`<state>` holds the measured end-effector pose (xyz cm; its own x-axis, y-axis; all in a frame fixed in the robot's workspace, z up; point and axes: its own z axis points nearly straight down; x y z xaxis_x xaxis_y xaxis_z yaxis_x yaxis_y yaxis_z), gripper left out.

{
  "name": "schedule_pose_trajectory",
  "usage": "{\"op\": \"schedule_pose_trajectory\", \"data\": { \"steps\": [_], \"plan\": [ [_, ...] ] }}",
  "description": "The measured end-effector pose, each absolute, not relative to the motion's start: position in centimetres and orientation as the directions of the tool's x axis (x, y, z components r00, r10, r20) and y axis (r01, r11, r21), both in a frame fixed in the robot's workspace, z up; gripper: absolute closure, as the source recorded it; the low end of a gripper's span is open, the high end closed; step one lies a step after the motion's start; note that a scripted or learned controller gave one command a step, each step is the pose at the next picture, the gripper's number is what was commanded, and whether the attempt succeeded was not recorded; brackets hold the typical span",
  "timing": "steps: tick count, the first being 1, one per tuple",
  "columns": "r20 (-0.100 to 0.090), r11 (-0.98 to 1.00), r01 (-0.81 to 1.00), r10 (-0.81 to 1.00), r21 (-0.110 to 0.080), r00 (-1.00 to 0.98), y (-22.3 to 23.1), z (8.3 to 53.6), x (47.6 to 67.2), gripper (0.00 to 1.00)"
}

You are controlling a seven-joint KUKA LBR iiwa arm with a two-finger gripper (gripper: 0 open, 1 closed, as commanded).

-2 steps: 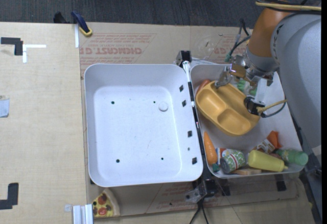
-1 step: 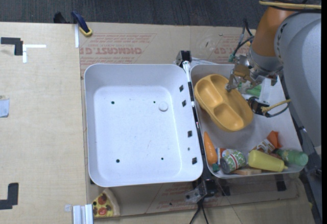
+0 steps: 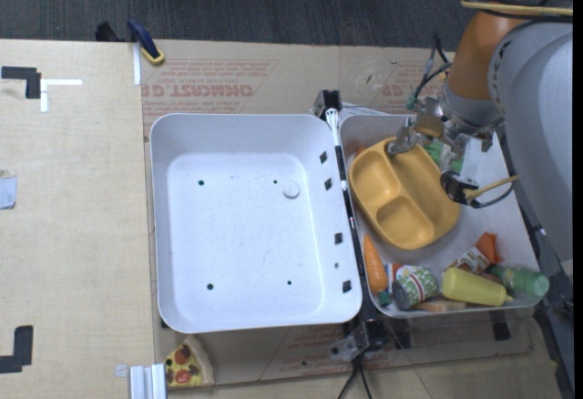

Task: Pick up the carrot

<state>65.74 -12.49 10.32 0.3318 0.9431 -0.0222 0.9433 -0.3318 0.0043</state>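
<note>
Orange and slim, the carrot (image 3: 373, 265) is seen lying along the right bin's (image 3: 428, 310) left wall, just below the yellow tray (image 3: 405, 197). Light, rigid, smooth plastic is judged; its exposed middle is best pinched. Farther right, the gripper (image 3: 428, 135) is seen, finger state undeterminable.

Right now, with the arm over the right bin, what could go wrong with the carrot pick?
1. The gripper sits at the yellow divided tray's far rim, away from the carrot, so it may grab or tip the tray.
2. The carrot lies against the right bin's left wall, beside a can, leaving little room.
</note>
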Motion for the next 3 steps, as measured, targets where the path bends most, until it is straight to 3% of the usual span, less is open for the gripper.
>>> {"op": "schedule_pose_trajectory", "data": {
  "steps": [1, 2, 3],
  "plan": [
    [-0.035, -0.332, 0.943, 0.943, 0.007, 0.332, -13.14, 11.22, 65.62, 1.0],
    [-0.045, -0.331, 0.944, 0.943, 0.007, 0.331, -13.58, 12.08, 65.51, 1.0],
    [-0.039, -0.329, 0.944, 0.943, 0.006, 0.329, -13.29, 12.1, 65.61, 0.0]
  ]
}}
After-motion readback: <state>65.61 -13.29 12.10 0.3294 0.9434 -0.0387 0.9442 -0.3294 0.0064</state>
